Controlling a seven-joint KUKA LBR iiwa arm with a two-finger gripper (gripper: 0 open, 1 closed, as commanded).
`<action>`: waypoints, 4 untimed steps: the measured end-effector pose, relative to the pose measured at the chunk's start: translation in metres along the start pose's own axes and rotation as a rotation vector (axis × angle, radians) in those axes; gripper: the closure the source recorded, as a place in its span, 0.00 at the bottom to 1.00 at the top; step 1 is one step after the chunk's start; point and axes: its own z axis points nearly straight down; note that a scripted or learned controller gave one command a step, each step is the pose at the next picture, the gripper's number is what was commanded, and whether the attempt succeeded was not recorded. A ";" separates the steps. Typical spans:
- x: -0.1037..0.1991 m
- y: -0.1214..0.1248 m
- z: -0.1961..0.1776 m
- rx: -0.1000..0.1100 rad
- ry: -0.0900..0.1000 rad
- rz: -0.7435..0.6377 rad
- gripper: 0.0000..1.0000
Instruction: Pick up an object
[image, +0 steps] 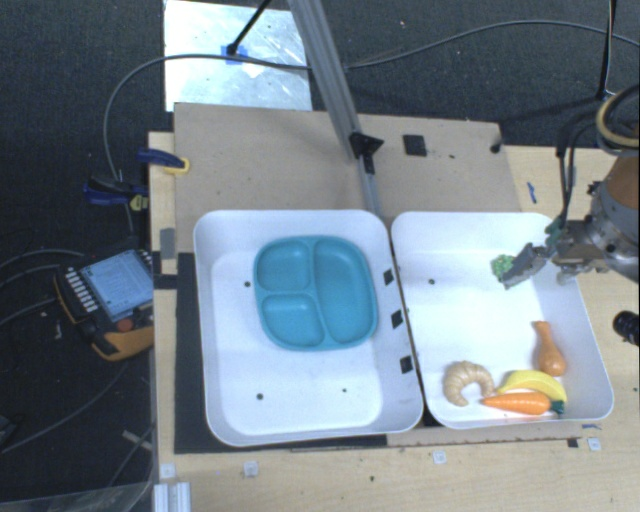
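My gripper (512, 268) reaches in from the right over the right bin (450, 250), near its upper right part. A small green object (501, 266) sits at the fingertips, pinched between the grey fingers (526, 262), and seems lifted off the bin floor. In the bin's lower right corner lie a tan croissant (468, 381), a yellow banana (535, 382), an orange carrot (517, 404) and a brown drumstick-shaped piece (547, 348). All of these lie apart from the gripper, well below it in the view.
The left bin (230, 400) holds a blue divided plate (315, 292). A grey pole (335, 85) slants down to the ridge between the bins. Cables and a handheld unit (108, 290) lie on the floor at left.
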 end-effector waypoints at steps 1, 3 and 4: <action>-0.005 -0.004 0.044 0.003 0.000 0.004 0.00; 0.002 -0.002 0.147 0.005 0.001 0.003 0.00; 0.001 0.000 0.133 -0.001 0.000 0.004 1.00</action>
